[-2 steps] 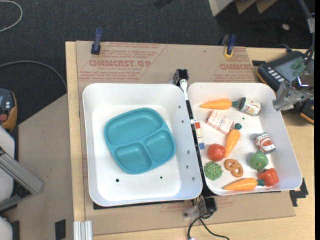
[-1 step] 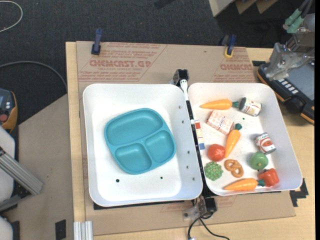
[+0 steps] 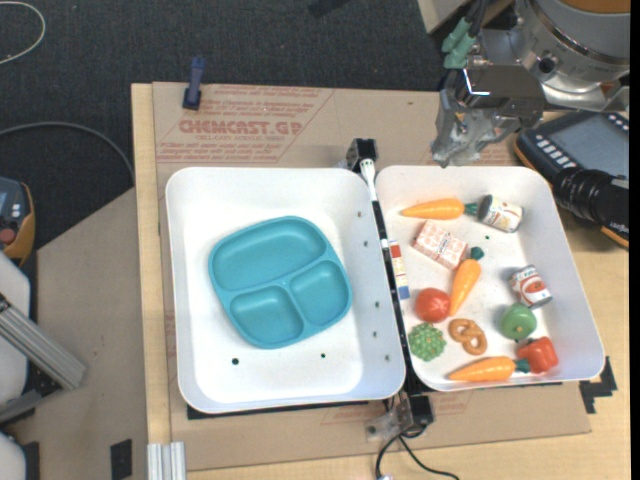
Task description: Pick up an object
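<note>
The gripper (image 3: pixel 462 146) hung above the far rim of the right bin (image 3: pixel 575 273), over the cardboard (image 3: pixel 240 123) just outside it; whether its fingers were open or closed could not be told, and nothing was seen between them. All toys lay inside the right bin: a carrot (image 3: pixel 432 209) nearest the gripper, with a small bottle (image 3: pixel 500 213) touching its leafy end; a pink box (image 3: pixel 440 244) nearer the camera than that carrot; a second carrot (image 3: pixel 464 281) beside the box; a tomato (image 3: pixel 432 305), broccoli (image 3: pixel 427 342) and pretzel (image 3: pixel 467 334) toward the near rim; a third carrot (image 3: pixel 482 370) along the near rim; a can (image 3: pixel 531 287), green apple (image 3: pixel 518 321) and red pepper (image 3: pixel 540 353) on the bin's right side. The left bin (image 3: pixel 190 268) held a teal divided plate (image 3: pixel 280 281).
</note>
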`<control>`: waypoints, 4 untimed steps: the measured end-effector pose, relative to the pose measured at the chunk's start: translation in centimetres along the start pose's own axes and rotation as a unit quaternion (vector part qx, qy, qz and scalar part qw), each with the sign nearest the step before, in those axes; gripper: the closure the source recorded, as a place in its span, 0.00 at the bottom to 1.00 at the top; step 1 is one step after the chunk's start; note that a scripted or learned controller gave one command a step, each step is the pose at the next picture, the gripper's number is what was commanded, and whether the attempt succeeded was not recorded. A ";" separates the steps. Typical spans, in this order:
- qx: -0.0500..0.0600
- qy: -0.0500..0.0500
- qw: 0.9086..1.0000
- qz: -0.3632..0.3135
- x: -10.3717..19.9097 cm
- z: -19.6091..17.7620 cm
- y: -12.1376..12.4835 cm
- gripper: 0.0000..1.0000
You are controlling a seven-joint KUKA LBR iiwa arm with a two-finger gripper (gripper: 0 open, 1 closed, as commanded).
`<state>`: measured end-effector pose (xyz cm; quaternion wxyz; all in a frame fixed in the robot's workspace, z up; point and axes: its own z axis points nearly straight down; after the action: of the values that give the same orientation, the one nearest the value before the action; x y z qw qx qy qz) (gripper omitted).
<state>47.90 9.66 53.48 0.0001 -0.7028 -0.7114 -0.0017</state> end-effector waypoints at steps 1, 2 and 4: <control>-0.001 0.000 1.000 0.003 5.9 0.0 2.0 1.00; 0.000 0.000 1.000 0.002 13.2 0.7 2.8 1.00; 0.000 -0.001 1.000 0.006 8.4 7.4 0.1 1.00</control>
<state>47.95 18.05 46.12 -0.0003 -0.7072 -0.7070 -0.0012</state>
